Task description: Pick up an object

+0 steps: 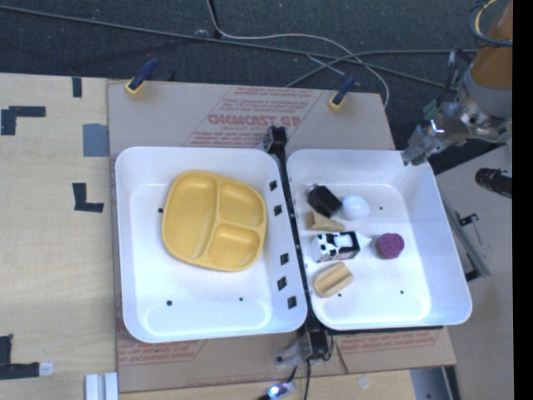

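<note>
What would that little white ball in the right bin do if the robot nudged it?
The white ball looks round and smooth, so it would probably roll away on the flat bin floor. It lies close to the black block, which might stop it that way. It seems small, likely light.

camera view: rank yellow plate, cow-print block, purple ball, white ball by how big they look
1. yellow plate, largest by far
2. cow-print block
3. purple ball and white ball look about alike, so I won't rank them
</note>
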Robot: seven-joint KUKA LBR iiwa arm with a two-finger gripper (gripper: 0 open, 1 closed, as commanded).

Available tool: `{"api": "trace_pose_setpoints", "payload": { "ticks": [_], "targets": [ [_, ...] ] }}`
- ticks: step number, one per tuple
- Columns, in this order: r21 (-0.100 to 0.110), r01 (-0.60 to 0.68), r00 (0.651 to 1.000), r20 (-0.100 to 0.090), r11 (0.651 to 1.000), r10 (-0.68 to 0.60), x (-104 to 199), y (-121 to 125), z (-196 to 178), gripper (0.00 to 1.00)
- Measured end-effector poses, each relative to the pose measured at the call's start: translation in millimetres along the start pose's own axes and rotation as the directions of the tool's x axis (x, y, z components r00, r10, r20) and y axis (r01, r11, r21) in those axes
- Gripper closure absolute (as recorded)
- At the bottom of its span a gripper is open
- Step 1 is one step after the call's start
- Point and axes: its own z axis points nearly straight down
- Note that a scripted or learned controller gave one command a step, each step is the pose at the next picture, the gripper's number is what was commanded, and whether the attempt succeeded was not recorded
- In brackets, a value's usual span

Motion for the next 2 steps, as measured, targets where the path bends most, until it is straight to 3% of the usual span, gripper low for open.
{"api": "trace_pose_setpoints", "payload": {
  "ticks": [2],
  "targets": [
    [0.006,0.005,1.000,-0.003,1.000,-0.005,103,-7,4,1.00]
  ]
}}
